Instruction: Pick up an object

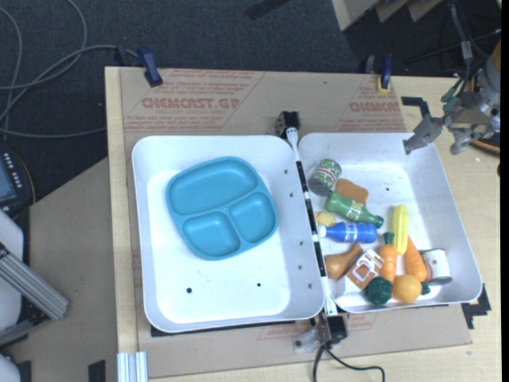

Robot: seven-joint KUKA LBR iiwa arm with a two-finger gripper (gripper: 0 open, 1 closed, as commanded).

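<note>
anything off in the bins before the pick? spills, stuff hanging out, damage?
Nothing stands out. The blue divided plate lies flat in the left bin, turned at a slant. The toys, among them a green bottle, blue bottle and corn cob, are heaped inside the right bin, none over its rim. The gripper hangs at that bin's far right corner.

Even, bright overhead light; the two shallow white plastic bins (pixel 159 293) look slightly washed out, shadows are soft, and the picture's upper right is perhaps blurred.
</note>
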